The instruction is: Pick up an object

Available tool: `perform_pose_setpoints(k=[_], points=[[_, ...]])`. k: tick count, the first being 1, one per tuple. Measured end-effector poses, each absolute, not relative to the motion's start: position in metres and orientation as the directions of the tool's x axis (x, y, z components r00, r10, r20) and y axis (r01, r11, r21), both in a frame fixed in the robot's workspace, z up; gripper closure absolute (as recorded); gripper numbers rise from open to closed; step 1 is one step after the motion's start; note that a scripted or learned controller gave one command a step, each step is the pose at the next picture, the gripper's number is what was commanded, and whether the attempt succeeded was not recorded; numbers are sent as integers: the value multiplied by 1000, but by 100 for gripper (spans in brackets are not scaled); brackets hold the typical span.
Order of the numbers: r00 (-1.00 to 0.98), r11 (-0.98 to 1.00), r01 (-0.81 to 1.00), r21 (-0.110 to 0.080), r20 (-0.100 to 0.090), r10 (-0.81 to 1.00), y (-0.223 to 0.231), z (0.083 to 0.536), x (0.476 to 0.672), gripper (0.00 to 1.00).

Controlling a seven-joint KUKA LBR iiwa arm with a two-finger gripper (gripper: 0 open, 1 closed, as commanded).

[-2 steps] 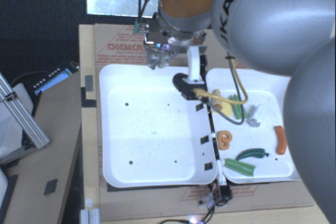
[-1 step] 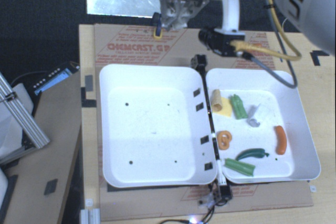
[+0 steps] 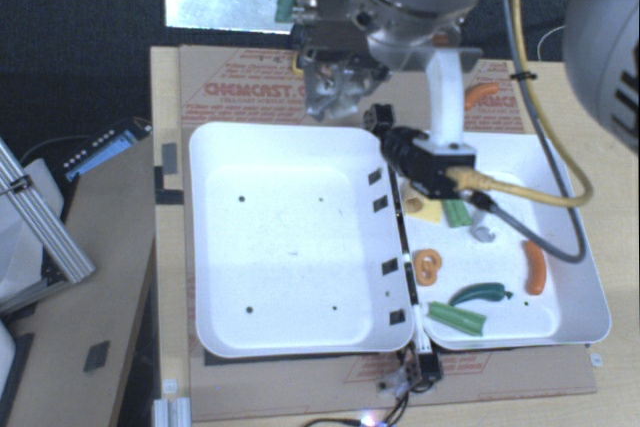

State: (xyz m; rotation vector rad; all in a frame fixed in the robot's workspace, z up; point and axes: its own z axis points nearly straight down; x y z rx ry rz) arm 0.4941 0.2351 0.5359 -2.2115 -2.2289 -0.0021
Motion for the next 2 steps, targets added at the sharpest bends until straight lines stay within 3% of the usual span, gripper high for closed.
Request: perform_pose_setpoints(k=[1,2], points=[[3,-3,1000,5,0,1000,160,535,571,100],[-8,8,1000,-2,1,1000,185,535,483,100]])
